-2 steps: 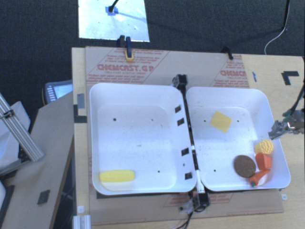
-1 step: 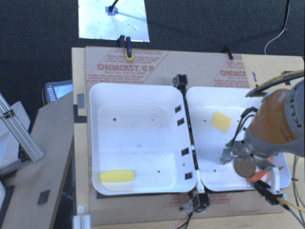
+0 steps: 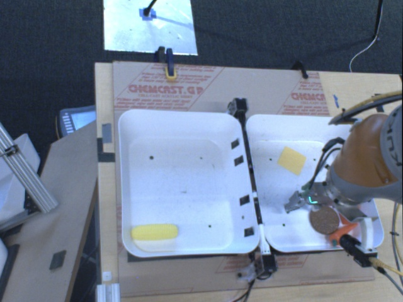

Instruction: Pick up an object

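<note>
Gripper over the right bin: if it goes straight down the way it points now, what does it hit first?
Probably bare floor of the right bin. The gripper sits left of the brown disc and below the yellow square; depth is unclear.

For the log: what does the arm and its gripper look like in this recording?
The arm is rounded, with a broad orange band above a grey wrist section. Dark cables loop along its upper side and down toward the wrist. The gripper is small, grey and metallic, with a small green-lit spot beside it.
</note>
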Controlling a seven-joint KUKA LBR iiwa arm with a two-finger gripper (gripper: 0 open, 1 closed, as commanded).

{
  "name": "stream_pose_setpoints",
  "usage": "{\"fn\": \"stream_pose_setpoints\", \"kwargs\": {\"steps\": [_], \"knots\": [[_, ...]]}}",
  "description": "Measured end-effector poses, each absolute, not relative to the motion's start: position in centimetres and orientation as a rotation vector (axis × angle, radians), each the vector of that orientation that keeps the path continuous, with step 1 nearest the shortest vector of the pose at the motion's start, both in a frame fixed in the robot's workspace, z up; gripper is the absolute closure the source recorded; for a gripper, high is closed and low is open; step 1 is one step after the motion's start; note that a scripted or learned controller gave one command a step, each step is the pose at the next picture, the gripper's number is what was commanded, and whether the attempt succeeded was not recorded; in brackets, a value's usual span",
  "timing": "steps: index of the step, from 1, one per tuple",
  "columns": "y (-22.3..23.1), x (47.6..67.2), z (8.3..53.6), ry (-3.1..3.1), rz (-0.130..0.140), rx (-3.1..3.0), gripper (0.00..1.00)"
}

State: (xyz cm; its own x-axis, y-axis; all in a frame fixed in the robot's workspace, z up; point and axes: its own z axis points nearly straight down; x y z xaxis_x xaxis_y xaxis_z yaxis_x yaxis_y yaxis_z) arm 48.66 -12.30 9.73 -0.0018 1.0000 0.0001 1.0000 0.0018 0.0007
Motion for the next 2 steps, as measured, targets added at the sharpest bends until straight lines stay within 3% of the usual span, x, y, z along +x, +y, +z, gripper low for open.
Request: {"fn": "stream_pose_setpoints", "kwargs": {"steps": [1,2], "knots": [[-8.7,53.3,11.3,2.229,0.007,2.208,0.0],[-13.8,49.6,8.5,2.216,0.005,2.221,0.0]]}}
